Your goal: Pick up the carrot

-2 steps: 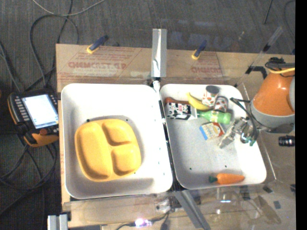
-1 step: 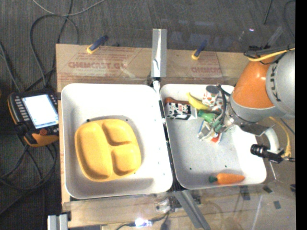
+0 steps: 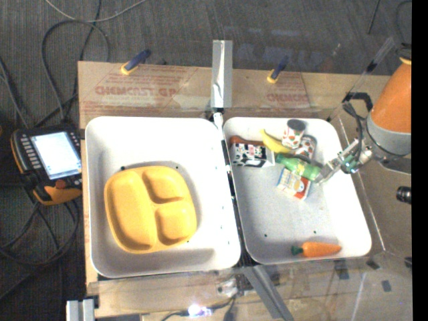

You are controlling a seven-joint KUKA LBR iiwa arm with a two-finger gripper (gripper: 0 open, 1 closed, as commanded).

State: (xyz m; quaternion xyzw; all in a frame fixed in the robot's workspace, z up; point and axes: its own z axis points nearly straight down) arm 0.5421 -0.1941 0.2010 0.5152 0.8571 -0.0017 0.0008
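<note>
Approach step. The pincer [image 3: 342, 161] hovers over the right bin's [image 3: 348, 206] far side, beside the green bottle [image 3: 299, 166]; its state cannot be told. The carrot [image 3: 317, 249] lies well apart, toward the near rim. Next: travel there, then descend.

A yellow divided tray [image 3: 152, 207] lies in the left bin [image 3: 100, 139], while in the right bin [image 3: 348, 206], well apart from that tray, a banana [image 3: 274, 141], green bottle [image 3: 298, 165], small cartons [image 3: 250, 154] and cup [image 3: 293, 134] cluster.
</note>
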